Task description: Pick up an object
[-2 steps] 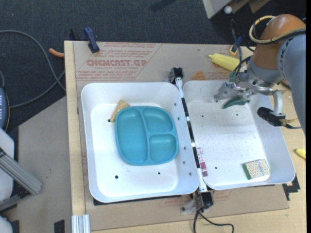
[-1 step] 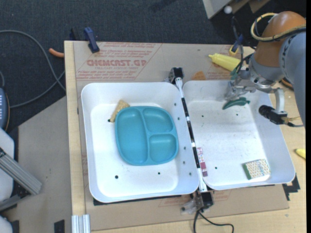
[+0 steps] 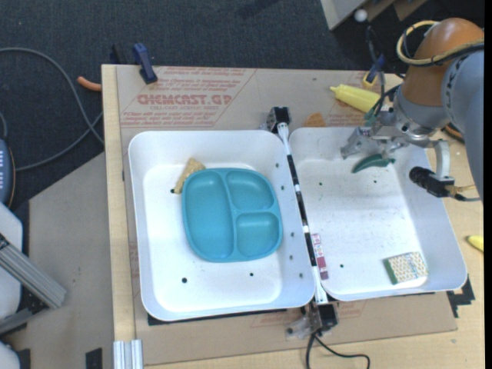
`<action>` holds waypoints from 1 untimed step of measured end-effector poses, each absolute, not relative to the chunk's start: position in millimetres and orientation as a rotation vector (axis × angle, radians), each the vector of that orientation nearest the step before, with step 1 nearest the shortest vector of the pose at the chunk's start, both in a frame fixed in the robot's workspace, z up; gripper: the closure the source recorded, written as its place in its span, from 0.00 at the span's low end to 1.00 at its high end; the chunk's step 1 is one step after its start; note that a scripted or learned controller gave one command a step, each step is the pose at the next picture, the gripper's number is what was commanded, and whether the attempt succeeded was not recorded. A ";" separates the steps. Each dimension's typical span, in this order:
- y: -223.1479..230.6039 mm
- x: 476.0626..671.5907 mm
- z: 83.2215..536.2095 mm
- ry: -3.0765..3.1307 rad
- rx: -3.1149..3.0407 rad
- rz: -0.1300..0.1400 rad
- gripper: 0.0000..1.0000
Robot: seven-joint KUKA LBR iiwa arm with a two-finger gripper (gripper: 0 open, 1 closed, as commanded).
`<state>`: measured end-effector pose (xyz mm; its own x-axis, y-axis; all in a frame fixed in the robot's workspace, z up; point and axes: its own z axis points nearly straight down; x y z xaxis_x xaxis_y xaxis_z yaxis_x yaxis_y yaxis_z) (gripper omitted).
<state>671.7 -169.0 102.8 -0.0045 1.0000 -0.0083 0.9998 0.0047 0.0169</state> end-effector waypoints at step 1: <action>-169.1 672.5 113.6 2.212 2.200 0.012 1.00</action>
